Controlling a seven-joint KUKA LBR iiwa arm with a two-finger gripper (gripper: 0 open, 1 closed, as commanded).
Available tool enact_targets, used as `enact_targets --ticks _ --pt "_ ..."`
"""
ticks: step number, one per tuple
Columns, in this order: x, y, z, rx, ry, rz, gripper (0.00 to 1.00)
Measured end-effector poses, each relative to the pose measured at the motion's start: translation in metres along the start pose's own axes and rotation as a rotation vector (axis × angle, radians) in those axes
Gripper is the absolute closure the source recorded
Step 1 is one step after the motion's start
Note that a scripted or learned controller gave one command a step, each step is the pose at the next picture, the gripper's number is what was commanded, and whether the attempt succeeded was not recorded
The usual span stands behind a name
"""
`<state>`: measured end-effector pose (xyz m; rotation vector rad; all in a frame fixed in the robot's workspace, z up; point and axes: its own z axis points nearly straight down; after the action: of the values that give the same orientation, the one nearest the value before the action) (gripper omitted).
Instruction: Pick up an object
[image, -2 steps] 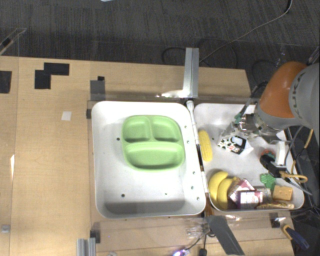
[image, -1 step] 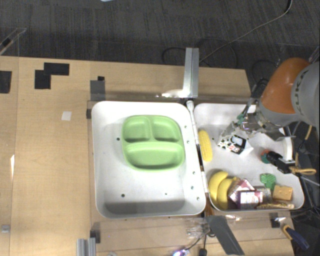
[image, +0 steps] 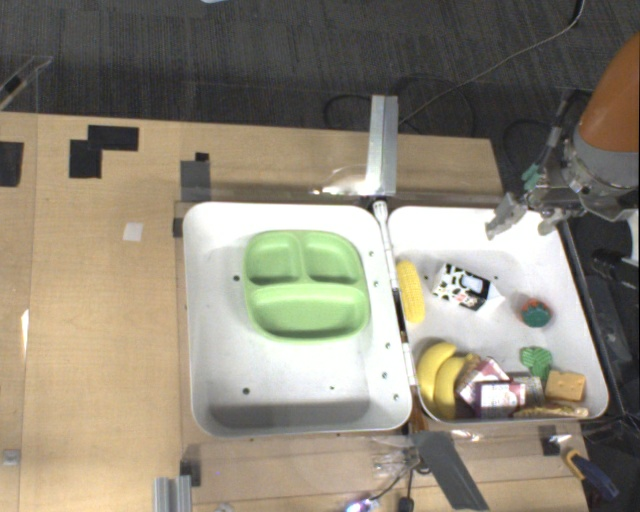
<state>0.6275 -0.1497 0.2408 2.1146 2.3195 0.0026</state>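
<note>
Camera view, looking down at a slant on the bench.

Left bin (image: 205, 330): shallow, white. Holds one green divided plate (image: 305, 283) with three compartments, lying flat toward the bin's far half.

Right bin (image: 575, 300): shallow, white, set just beside the left bin. Contents:
- Corn cob (image: 409, 290), yellow, lying along the left wall.
- Black-and-white patterned box (image: 462, 288), near the middle, apart from the corn.
- Small round item (image: 537, 313), teal with a red top, toward the right wall; kind not discernible.
- Green leaf-shaped piece (image: 536, 357), nearer than the round item.
- Bananas (image: 441, 372), yellow, in the near left corner.
- Pink-and-white packet (image: 494, 389), touching the bananas on their right.
- Tan block (image: 566, 385), in the near right corner, just beside the packet.

Arm (image: 612, 120): grey with an orange band, entering from the right at the far right corner of the right bin.

Gripper (image: 525, 214): two fingers spread apart, one tip over the far part of the right bin's floor, the other near its right rim. Nothing lies between the fingers. It stands well apart from every item in the bin, the patterned box being the nearest.
</note>
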Motion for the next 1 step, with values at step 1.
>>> enact_targets --ticks 1 --pt "-0.0112 0.0111 0.122 -0.001 0.001 -0.026 0.0"
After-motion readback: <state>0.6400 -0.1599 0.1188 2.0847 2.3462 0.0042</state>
